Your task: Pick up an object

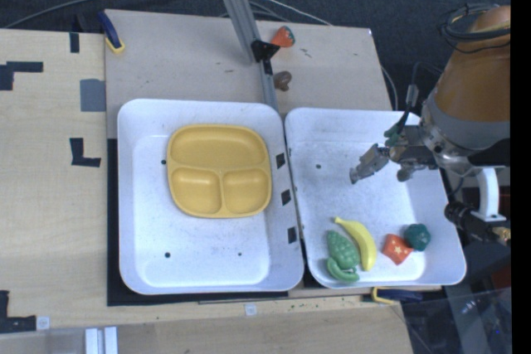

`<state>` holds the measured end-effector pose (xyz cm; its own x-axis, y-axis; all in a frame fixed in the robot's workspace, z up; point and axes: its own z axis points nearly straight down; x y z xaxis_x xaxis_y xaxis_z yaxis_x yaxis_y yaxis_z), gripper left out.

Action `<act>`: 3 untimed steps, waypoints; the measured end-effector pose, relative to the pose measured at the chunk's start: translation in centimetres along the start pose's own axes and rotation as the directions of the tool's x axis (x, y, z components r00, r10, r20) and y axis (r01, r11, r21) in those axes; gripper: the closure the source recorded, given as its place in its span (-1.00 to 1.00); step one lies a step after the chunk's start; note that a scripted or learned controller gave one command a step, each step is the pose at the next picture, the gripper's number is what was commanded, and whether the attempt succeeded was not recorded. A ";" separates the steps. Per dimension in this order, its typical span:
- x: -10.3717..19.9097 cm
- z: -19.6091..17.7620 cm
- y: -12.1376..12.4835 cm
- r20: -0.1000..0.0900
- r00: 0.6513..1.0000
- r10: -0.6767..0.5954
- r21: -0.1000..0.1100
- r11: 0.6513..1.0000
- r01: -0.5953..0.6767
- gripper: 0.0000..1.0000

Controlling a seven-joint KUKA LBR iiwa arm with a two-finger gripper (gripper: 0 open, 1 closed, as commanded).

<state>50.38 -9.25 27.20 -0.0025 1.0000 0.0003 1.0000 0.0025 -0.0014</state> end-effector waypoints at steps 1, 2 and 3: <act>0.0 0.0 0.0 0.000 1.000 0.000 0.000 1.000 0.000 -1.00; 0.0 6.3 0.5 0.000 1.000 0.001 0.006 1.000 -0.001 -1.00; -0.5 11.4 -0.5 0.000 1.000 0.002 0.007 1.000 -0.002 -1.00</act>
<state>49.87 -9.74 15.82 -0.0002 1.0000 0.0007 1.0000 0.0002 -0.0086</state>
